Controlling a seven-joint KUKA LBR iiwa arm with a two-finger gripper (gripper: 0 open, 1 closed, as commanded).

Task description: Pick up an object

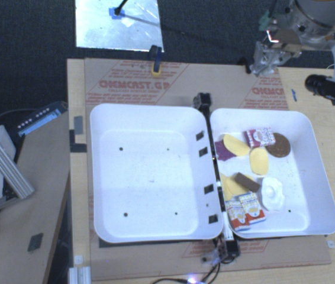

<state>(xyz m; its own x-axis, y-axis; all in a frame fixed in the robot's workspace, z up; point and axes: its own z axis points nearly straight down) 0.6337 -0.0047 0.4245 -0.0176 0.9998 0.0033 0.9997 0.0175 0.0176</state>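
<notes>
The right bin (312,164) holds several small items: a purple piece (221,150), a yellow oval (235,145), a red and white carton (259,137), a brown disc (279,145), a second yellow oval (259,161), a brown bar (248,182), a white lump (272,193) and a red-orange carton (245,209). My gripper (264,63) hangs high above the cardboard behind the right bin, apart from all of them. Nothing shows in it.
The left bin (150,176) stands beside the right one, with a row of black clips (206,152) along the shared wall. A shiny metal sheet (119,15) lies at the back left. A yellow and blue clamp (155,61) sits on the cardboard's far edge.
</notes>
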